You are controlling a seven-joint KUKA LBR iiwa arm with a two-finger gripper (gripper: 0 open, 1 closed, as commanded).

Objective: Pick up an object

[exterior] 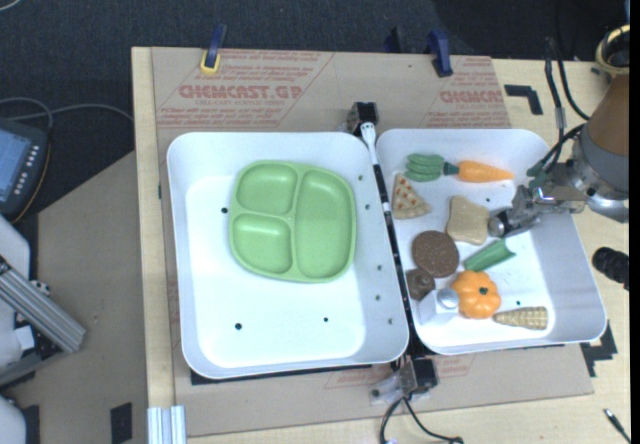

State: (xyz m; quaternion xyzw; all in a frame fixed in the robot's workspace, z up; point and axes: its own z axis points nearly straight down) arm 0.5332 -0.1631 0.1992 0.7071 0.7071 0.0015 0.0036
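A green three-compartment plate [294,222] is lying flat in the left white bin [200,262], well apart from the gripper [510,222], off to its left in the camera view. Beyond the gripper, at the far edge of the printed brown board [300,92], a blue clamp [438,52] is gripping the board, and a yellow clamp [211,54] is doing the same farther left. Farthest from the gripper, a dark screen device [20,167] and a metal rail [40,307] are sitting past the board's left edge.
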